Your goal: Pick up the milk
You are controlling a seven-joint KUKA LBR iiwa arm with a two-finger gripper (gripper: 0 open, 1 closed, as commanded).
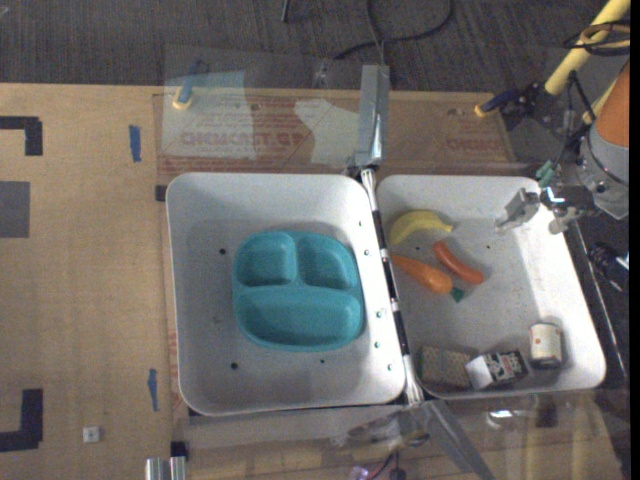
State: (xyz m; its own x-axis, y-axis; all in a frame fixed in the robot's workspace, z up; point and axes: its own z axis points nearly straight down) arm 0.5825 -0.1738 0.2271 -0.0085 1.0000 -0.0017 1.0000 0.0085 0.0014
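Item: milk (497,368), small carton lying on its side; we judge it light, stiff, crushable; grip across flat sides. End effector (527,211) well apart, opening indiscernible to us

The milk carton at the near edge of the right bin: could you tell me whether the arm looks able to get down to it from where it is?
Probably yes. The milk carton lies uncovered between a brownish packet and a small can, which crowd its sides. The gripper hovers over the far side.
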